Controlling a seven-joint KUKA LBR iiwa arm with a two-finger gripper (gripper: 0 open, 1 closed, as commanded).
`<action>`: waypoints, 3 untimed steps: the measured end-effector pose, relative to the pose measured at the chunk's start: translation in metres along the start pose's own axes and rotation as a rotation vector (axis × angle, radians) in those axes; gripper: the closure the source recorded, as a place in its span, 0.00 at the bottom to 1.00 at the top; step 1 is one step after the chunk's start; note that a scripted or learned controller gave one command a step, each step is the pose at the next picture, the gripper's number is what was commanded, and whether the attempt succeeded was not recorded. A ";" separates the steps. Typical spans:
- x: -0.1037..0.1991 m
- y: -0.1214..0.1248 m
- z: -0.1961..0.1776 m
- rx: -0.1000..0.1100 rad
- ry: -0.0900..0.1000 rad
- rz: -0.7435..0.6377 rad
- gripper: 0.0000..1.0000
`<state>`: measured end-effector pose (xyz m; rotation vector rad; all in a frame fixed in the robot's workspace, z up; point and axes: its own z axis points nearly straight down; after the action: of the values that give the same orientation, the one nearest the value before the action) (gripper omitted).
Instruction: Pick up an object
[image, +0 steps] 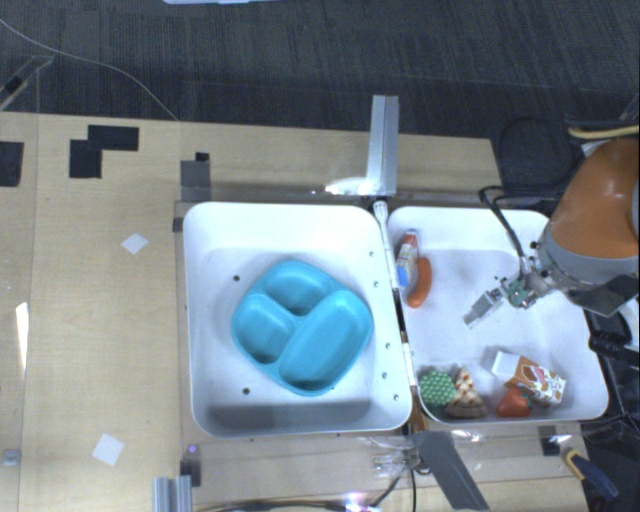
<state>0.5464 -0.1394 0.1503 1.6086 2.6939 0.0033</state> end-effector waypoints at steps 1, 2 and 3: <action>-0.003 0.071 0.063 -0.006 -0.005 -0.059 0.00; -0.026 0.123 0.064 0.015 0.009 -0.071 0.00; -0.028 0.122 0.056 0.018 0.003 -0.076 1.00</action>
<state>0.6673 -0.1064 0.0949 1.5115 2.7633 -0.0188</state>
